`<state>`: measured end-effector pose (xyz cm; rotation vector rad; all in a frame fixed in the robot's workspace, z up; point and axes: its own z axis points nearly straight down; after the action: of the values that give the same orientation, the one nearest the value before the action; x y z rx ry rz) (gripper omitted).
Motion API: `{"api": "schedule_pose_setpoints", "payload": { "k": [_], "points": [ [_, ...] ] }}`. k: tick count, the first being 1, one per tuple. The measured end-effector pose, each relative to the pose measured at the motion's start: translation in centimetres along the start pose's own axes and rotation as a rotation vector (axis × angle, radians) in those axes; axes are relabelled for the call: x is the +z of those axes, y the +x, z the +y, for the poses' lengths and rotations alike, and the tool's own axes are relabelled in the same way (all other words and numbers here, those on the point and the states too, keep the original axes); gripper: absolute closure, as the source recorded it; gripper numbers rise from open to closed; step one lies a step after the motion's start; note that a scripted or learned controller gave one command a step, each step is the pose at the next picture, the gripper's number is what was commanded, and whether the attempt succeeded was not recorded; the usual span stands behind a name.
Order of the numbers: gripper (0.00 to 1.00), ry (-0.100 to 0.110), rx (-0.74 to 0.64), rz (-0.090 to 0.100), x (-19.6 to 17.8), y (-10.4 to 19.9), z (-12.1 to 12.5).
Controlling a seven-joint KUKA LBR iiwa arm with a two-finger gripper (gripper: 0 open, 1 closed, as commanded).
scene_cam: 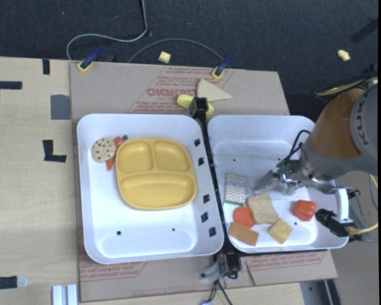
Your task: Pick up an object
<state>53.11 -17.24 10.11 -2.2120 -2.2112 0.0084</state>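
Grey gripper (270,182) sits low in the right bin (254,127), near its middle, and you can't tell from this angle how its fingers stand; nothing shows between them. Your candidates cluster against that bin's front edge: bread slice (262,208), red tomato (243,216), orange wedge (243,234), yellow cube (280,230), orange-red piece (304,209). I'd guess the bread, touching the tomato, is closest.

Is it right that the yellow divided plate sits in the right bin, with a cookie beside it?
Not quite. The camera view shows the yellow divided plate in the left bin, not the right one. The cookie does lie beside it.
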Motion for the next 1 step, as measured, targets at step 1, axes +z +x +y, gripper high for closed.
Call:
{"api": "schedule_pose_setpoints", "payload": {
  "k": [1],
  "points": [
    [0.00,-0.026,0.000,-0.013,-11.35,-5.22,4.50]
  ]
}}
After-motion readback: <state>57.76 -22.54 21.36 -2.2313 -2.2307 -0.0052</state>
